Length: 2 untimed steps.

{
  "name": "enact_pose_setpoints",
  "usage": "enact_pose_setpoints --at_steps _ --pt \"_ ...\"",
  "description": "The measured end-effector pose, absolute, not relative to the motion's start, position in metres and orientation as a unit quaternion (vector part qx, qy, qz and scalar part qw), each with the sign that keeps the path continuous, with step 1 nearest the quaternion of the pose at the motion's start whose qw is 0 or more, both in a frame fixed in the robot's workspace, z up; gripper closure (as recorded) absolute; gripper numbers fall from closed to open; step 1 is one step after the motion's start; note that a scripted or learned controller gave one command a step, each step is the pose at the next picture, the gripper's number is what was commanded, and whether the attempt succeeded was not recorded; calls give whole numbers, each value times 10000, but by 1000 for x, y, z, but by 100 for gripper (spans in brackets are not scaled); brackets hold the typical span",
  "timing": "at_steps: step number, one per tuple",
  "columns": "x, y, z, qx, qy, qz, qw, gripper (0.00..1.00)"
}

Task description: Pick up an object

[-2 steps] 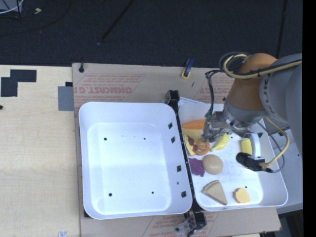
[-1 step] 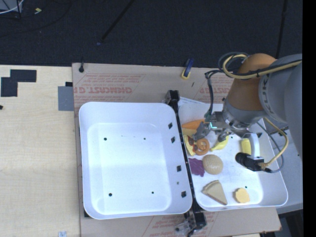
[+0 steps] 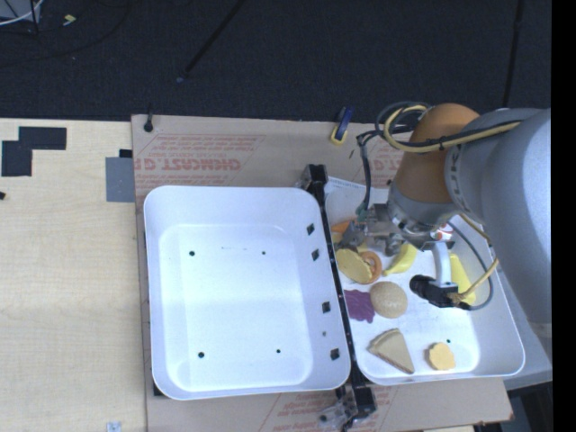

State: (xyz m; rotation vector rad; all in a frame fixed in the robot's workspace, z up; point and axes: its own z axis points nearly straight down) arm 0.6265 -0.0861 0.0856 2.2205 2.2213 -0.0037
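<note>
The right white bin (image 3: 504,354) holds several toy foods. My gripper (image 3: 362,238) is low in this bin's upper left part, right above a yellow and orange piece (image 3: 358,265). An orange bit (image 3: 339,229) lies just left of it and a yellow banana-like piece (image 3: 402,258) just right. Nearer the front lie a tan round bun (image 3: 389,299), a purple piece (image 3: 358,305), a tan wedge (image 3: 392,350) and a small yellow disc (image 3: 441,356). The grey arm with its orange band (image 3: 441,129) covers the bin's right side.
The left white bin (image 3: 157,241) sits beside the right one, with a black clip strip (image 3: 328,268) along their shared edge. Both rest on a cardboard sheet (image 3: 216,156) on the pale bench. A blue and yellow clip (image 3: 340,126) sits at the cardboard's back edge.
</note>
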Motion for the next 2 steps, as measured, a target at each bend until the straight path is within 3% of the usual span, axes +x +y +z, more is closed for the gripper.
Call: enact_pose_setpoints --at_steps 1,2 --pt "626 -86 97 7084 7058 -10 -11 100" --pt "644 -13 194 7043 7099 38 18 100"
